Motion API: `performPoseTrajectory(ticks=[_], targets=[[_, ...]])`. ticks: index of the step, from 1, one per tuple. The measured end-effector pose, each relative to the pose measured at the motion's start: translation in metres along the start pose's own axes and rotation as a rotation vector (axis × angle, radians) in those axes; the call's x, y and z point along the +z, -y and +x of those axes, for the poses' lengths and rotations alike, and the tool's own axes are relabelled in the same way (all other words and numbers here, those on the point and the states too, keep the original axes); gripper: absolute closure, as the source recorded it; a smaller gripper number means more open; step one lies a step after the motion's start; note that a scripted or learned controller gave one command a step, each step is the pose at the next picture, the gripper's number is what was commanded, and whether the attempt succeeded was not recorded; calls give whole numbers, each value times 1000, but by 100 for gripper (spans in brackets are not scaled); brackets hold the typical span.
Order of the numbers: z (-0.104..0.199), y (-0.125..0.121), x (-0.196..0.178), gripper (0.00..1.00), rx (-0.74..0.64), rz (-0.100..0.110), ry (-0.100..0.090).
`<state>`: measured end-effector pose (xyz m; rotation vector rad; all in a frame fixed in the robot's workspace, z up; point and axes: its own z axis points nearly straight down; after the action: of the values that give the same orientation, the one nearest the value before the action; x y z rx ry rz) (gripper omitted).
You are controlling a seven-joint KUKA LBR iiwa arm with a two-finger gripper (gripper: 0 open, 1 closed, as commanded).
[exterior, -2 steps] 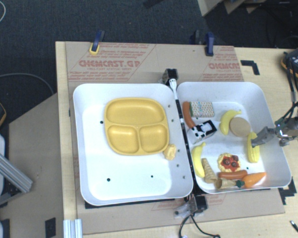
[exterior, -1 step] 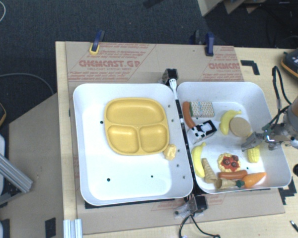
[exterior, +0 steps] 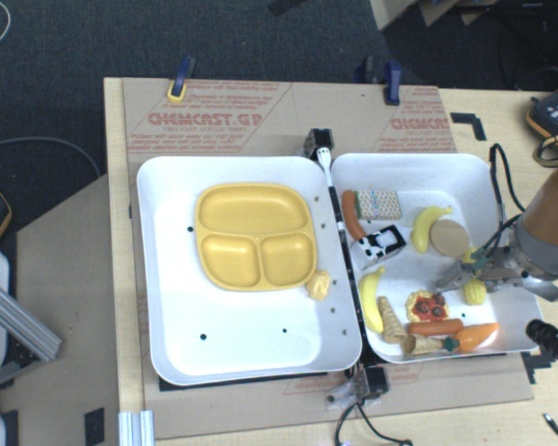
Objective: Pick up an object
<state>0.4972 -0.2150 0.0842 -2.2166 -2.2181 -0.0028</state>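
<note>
The arm (exterior: 547, 235) comes in from the right edge, bent low over the right bin (exterior: 400, 167), its grey wrist pointing left into the bin. The pincer (exterior: 463, 277) sits low among the toys, thin fingers reaching left; whether they are spread or pressed together cannot be told, and nothing shows clearly between them.

Just right of the pincer's tip lies a small yellow piece (exterior: 474, 293), touching or nearly so. Just above it lies a tan round object (exterior: 448, 237) beside a yellow banana (exterior: 430, 219). Below and left of the pincer sit a pizza slice toy (exterior: 428, 305), a red sausage (exterior: 436, 326) and an orange carrot (exterior: 477, 335). Farther left are a second banana (exterior: 371, 301), a black-and-white block (exterior: 382, 242) and a red hot dog (exterior: 352, 214).

Well away to the left, the left bin (exterior: 167, 277) holds a yellow divided tray (exterior: 256, 235) and a pale yellow lump (exterior: 318, 286). Both bins rest on a bench (exterior: 130, 137) of brown board; beyond it lies dark carpet (exterior: 121, 17).
</note>
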Motion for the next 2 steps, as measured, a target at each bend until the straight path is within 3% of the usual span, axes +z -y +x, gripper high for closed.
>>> performPoseTrajectory(ticks=[1, 2], targets=[[-1, 0, -12, 100, 1, -3, 5], [5, -6, -73, 100, -1, -10, 9]])
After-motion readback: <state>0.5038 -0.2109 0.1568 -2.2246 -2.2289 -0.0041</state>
